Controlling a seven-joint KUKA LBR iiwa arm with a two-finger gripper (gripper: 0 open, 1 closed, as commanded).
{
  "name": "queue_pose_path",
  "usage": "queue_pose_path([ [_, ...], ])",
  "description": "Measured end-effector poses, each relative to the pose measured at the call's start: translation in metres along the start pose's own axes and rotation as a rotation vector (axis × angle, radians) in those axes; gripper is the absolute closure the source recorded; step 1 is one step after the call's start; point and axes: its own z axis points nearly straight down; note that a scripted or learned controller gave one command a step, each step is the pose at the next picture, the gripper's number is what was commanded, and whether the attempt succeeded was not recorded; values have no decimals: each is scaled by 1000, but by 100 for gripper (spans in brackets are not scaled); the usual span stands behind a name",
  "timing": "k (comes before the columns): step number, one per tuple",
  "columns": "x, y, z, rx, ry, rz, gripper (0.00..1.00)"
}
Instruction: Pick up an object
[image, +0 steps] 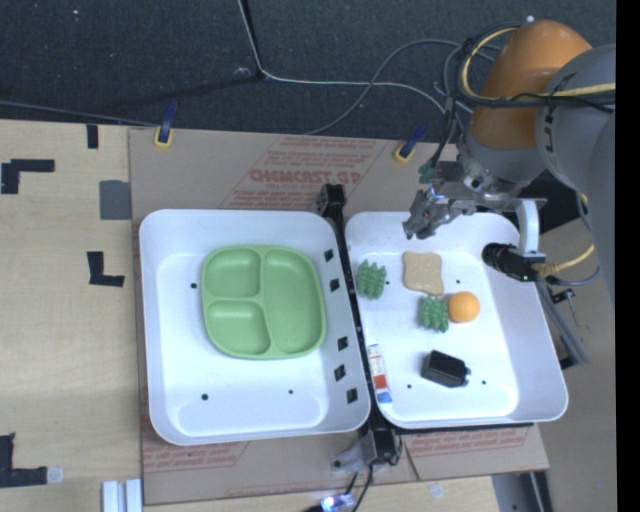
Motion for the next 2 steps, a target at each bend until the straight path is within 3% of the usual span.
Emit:
queue_pose_path([
  [2,87,-53,5,0,0,0,100],
])
